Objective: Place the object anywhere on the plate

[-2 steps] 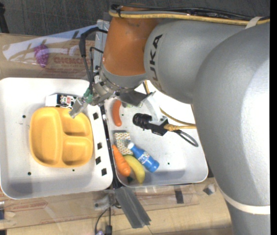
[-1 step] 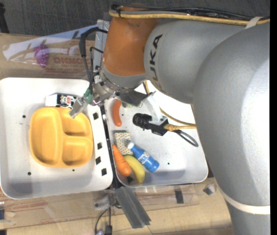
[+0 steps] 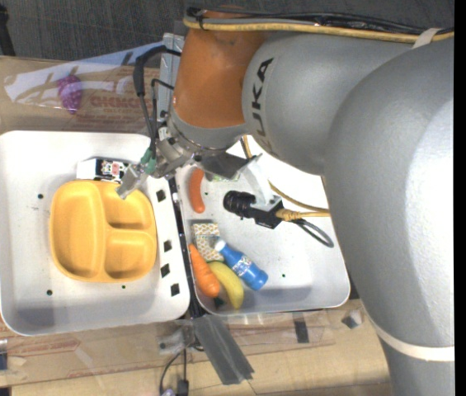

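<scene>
your arm [image 3: 356, 139] reaches in from the view's right, its broad grey body over much of the right bin [image 3: 331, 291], and it bends down at the orange band [image 3: 212, 73] so that the wrist slants toward the lower left. the claw [image 3: 131, 180] sits low over the left bin [image 3: 18, 304], its tip at the upper right corner of the yellow plate [image 3: 105, 229], touching the rim or just above it. you cannot tell how far open the claw is, or whether it has hold of anything. the plate spreads out from the claw down and to the view's left. a small black, white and red packet [image 3: 109, 169] lies just beside the claw on the view's left, against the plate's far edge. in the right bin, on the claw's other side, an orange sausage [image 3: 195, 190] lies near, and further down come a patterned cloth [image 3: 206, 238], a blue bottle [image 3: 243, 269], a carrot [image 3: 205, 277] and a banana [image 3: 229, 287], bunched together.
</scene>
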`<state>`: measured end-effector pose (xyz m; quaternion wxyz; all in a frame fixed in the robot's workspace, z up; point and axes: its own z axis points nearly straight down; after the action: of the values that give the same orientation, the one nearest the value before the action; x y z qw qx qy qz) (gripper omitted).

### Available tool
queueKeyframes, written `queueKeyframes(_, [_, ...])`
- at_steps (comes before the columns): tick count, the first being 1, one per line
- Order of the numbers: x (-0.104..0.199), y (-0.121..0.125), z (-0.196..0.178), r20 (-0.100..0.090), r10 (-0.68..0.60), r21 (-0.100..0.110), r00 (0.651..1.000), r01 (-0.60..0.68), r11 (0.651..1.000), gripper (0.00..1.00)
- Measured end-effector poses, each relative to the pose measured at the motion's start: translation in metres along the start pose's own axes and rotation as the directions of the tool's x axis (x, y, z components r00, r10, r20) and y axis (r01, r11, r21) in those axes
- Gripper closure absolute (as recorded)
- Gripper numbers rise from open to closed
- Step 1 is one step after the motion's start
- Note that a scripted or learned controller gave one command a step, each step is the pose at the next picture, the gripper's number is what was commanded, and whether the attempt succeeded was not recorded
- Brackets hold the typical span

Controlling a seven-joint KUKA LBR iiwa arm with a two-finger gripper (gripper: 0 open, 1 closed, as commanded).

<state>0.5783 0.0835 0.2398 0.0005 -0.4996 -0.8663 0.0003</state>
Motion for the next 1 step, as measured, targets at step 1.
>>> queueKeyframes(1, [0.0000,0.0000,0.0000,0.000,0.000,0.000,1.000,0.000,1.000,0.00])
